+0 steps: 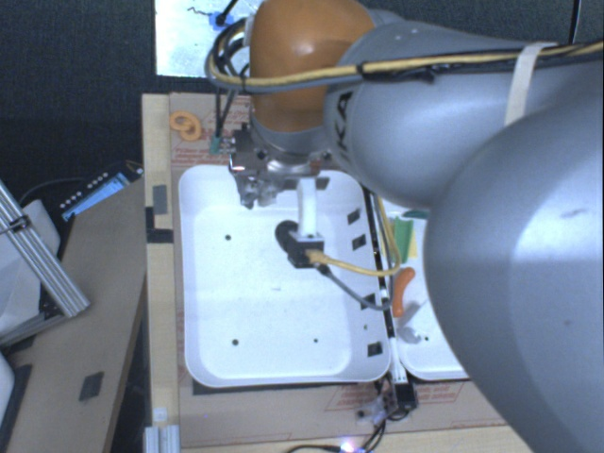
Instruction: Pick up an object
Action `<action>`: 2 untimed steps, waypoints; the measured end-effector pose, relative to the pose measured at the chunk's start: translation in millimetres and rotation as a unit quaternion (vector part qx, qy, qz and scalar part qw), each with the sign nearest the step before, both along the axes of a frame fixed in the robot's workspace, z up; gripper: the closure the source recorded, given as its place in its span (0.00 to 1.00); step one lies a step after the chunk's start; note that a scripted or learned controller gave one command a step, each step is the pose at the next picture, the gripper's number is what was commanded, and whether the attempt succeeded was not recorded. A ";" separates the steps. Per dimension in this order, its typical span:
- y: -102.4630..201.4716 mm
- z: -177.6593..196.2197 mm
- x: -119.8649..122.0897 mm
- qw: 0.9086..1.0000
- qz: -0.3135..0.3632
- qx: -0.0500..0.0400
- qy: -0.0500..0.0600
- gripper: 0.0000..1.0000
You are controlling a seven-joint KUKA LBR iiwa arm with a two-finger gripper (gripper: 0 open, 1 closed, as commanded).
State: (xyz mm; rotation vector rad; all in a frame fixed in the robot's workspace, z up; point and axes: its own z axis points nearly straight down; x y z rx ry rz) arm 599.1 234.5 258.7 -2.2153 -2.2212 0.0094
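Grey metal marks the gripper (260, 189), which is poised over the far end of the left bin (245, 300), close to its rear wall. Whether it is open or shut cannot be told, since the view is blocked by the wrist above it. Candidates for the pick are seen in the right bin (429, 359): an orange, carrot-like object (403, 289) and a green and yellow object (406, 234), both just past the dividing rims and partly covered by the arm (491, 159). An orange ring (186, 125) is seen on the table (160, 281), outside both bins. The pick is judged not yet begun. If a descent were made from here, only bare plastic would likely be closed upon, and the rear wall could be struck, because the gripper is placed well apart from every object.
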 end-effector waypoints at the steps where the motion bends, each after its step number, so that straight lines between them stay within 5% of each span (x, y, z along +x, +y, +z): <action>1: -0.8 9.5 70.6 1.000 0.000 0.001 -0.007 1.00; 2: -13.7 -27.5 -20.8 1.000 -0.001 0.000 0.001 1.00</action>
